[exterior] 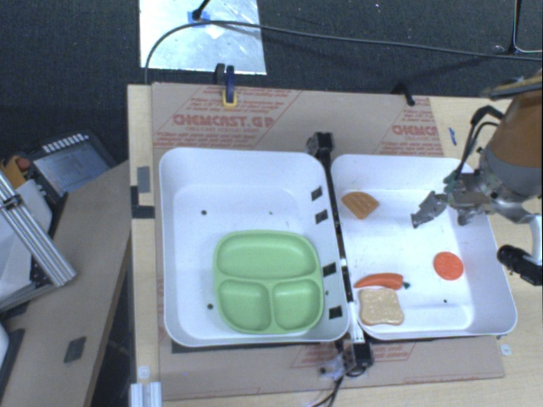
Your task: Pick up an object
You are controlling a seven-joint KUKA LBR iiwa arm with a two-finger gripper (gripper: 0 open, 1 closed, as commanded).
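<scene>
The right bin [488, 227] holds several toy foods. A tan bread-like piece [360, 203] lies at its back left, and an orange-red disc [449, 265] lies toward its right side. At the front left, a red sausage [379, 281] rests beside a toast slice [381, 307]. My gripper [443, 214] hangs over the right bin's back half, between the tan piece and the disc. It is open, with nothing between its fingers [422, 217]. The arm comes in from the right edge.
The left bin [182, 193] holds a green divided plate [267, 280]. A black divider [333, 227] runs between the bins. Both bins sit on a cardboard sheet [280, 113] with a yellow clamp [229, 87] at the back. A grey bracket [34, 236] stands at the far left.
</scene>
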